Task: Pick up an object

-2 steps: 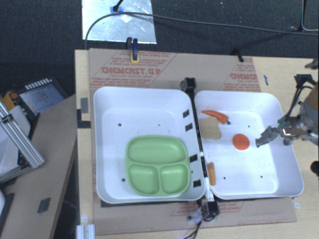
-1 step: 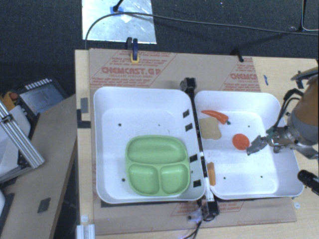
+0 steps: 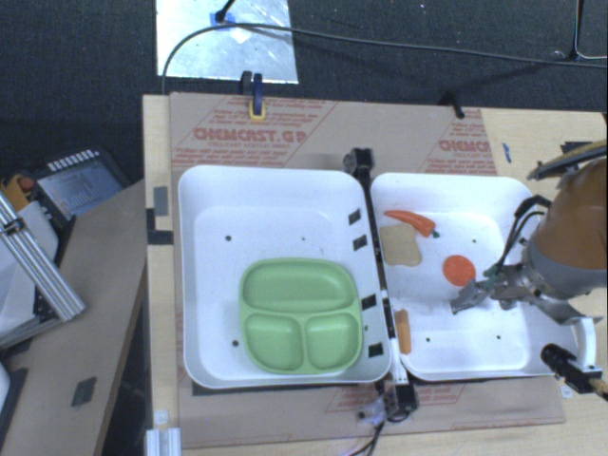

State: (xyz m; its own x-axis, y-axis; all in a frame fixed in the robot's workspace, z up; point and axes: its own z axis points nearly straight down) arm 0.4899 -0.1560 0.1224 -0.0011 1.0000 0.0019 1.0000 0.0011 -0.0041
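A dark carpeted floor (image 3: 76, 55) is seen around the bench. A shiny metal plate (image 3: 226, 25) lies on it at the top, crossed by black cables (image 3: 399, 46). The bench top is covered by brown printed cardboard (image 3: 313, 131). At the left, a tan side table (image 3: 85, 293) bears an aluminium rail (image 3: 38, 264) and a dark device (image 3: 81, 183).

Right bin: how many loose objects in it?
4. Orange-red carrot-like piece near the back left, tan flat piece just in front of it, round orange object mid-bin by the gripper, small orange stick at the left wall. The arm may hide more.
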